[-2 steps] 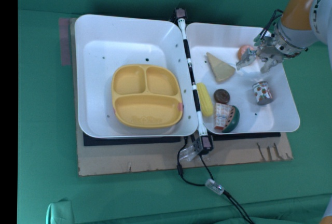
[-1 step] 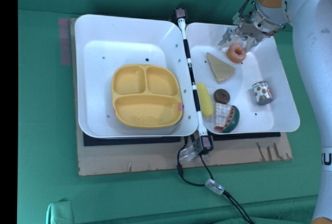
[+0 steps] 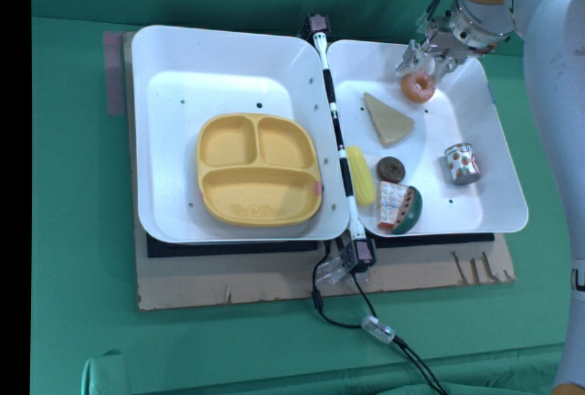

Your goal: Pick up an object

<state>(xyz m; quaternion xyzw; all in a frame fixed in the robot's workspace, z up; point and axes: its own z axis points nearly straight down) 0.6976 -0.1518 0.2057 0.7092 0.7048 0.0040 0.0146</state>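
I have the end effector (image 3: 423, 67) poised directly over the orange ring-shaped toy doughnut (image 3: 418, 88), fingers spread either side, presumably lining up a grasp; nothing gripped.

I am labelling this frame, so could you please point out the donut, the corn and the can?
donut (image 3: 419, 88): camera view, on its orange ring.
corn (image 3: 361, 176): camera view, middle of the yellow cob.
can (image 3: 462, 164): camera view, on its printed side.
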